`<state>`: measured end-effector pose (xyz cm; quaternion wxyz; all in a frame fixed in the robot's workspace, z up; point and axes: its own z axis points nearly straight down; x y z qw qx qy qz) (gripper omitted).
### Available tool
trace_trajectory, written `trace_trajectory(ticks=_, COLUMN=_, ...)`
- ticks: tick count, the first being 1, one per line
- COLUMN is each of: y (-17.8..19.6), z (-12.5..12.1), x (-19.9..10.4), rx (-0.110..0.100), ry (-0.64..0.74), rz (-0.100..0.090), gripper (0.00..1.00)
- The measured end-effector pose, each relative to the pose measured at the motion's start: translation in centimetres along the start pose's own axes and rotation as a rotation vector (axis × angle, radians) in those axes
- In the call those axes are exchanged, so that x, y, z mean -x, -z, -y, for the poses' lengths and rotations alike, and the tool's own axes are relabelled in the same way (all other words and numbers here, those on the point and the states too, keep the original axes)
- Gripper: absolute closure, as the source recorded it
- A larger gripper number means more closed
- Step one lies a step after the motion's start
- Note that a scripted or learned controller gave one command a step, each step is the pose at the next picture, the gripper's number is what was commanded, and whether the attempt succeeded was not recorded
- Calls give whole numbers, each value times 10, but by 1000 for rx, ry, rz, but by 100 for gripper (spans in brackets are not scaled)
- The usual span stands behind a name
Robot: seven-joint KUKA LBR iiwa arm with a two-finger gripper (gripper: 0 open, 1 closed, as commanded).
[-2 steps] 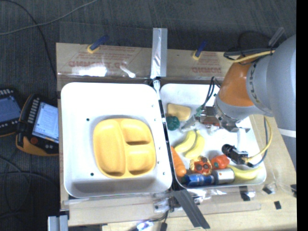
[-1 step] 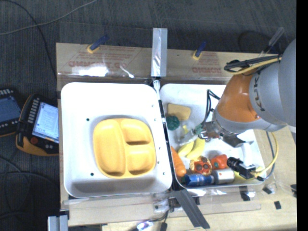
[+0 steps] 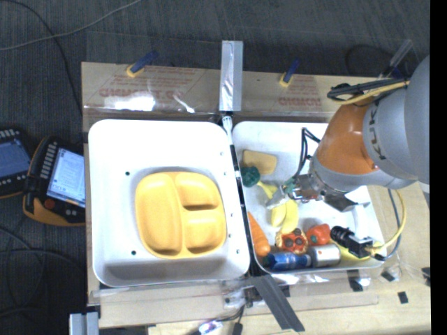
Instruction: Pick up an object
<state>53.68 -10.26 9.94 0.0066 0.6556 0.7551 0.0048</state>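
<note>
Banana [image 3: 282, 213] lies under the jaws [image 3: 299, 189]; bench lettering [image 3: 302, 100] unreadable.

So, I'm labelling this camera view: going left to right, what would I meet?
Handheld controller → yellow divided tray in the left bin → carrot → banana → grey-and-orange arm.

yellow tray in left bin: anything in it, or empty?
Empty. The tray lies flat in the left bin, and all three compartments show bare yellow.
</note>
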Motion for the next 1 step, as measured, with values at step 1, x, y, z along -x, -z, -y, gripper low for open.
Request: trace_trajectory(ticks=1, y=97, z=-79, x=-53, rx=-20, ry=-207, rz=1, gripper=100)
